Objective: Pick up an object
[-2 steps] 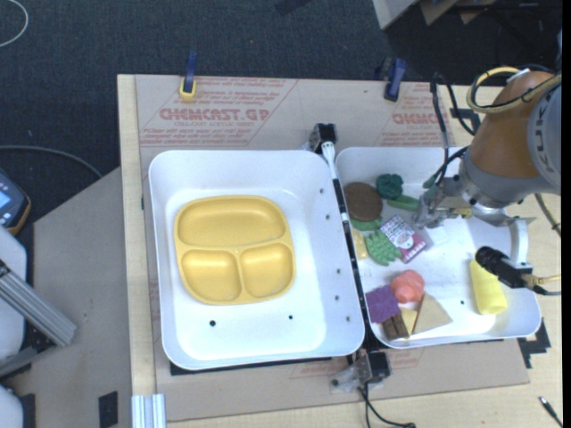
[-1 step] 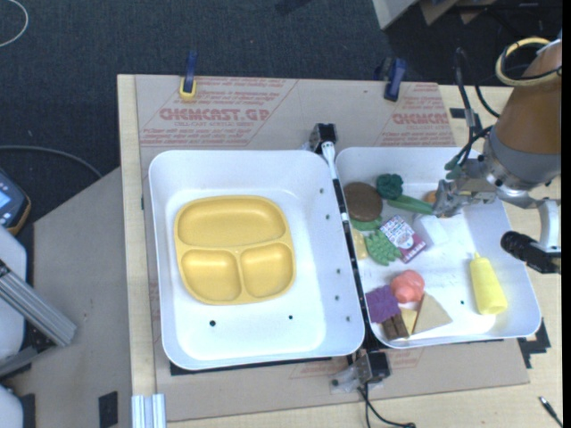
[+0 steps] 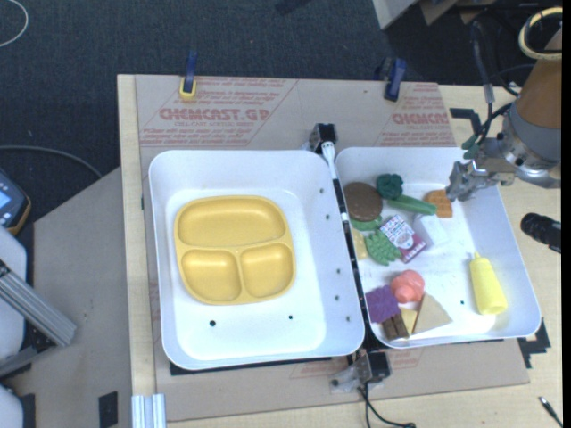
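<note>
My gripper [image 3: 461, 184] sits low over the far right part of the right bin [image 3: 516, 239], just beside a small orange piece [image 3: 440, 202]. I cannot tell from this view how my jaws stand; nothing is seen between them. My arm [image 3: 541, 114] comes in from the right, above the bin's far corner.

Right bin contents, all lying on the bin floor:
- brown round disc [image 3: 363, 201] near the left wall, far half
- dark green lump [image 3: 389, 185] just beyond the disc, with a long green piece [image 3: 409, 203] running from it toward the orange piece
- pink-and-white packet [image 3: 399, 235] near the middle, touching a green ridged piece [image 3: 382, 249] on its left
- yellow bottle [image 3: 487, 284] on the right side, well apart from the rest, lying roughly along the bin's length
- pink ball-like thing [image 3: 409, 284], purple block [image 3: 382, 304] and tan wedge [image 3: 432, 314] clustered at the near left corner

Left bin [image 3: 169, 266] holds a yellow divided tray [image 3: 235, 246], lying flat, three compartments, near the bin's middle.

Both bins rest side by side on a brown board [image 3: 143, 114] on the counter [image 3: 553, 266]. Two clamps, yellow [image 3: 188, 86] and blue [image 3: 393, 78], are on the board's far edge.
</note>
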Controlling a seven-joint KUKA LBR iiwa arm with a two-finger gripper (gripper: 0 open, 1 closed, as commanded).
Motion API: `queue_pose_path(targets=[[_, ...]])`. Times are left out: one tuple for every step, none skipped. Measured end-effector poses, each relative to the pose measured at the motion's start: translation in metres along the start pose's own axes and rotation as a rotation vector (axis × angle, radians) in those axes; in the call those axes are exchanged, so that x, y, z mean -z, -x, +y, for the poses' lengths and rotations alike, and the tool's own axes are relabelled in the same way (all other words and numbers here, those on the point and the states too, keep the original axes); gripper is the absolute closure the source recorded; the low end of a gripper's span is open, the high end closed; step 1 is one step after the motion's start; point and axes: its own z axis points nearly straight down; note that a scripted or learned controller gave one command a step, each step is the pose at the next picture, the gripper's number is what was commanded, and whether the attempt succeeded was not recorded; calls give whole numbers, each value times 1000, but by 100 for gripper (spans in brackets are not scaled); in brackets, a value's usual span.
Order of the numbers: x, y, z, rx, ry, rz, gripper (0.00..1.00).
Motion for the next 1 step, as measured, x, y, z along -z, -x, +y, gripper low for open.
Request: queue_pose_path(targets=[[-3, -32, -30, 1, -12, 5, 100]])
